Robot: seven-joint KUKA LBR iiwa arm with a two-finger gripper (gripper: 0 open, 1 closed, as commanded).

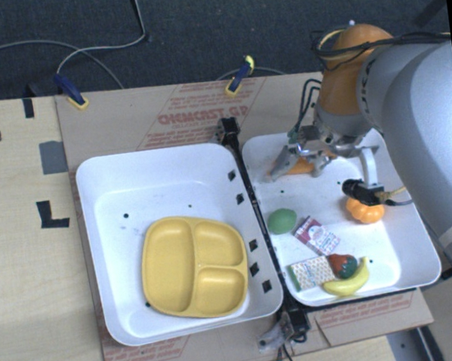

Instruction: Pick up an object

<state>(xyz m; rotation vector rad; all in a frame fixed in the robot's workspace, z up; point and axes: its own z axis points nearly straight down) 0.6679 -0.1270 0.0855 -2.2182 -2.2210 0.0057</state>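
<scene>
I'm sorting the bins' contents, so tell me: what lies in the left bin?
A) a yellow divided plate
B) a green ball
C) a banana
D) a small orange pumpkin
A: the yellow divided plate lies in the left bin, while the banana lies in the right bin.

Two bins sit side by side on the tabletop (20, 244). The left bin (102, 183) holds a divided tray (194, 266). In the right bin (411, 267), a ball (281, 221) lies near the dividing wall, a packet (317, 236) just beside it, a banana (346, 285) at the front edge.
</scene>
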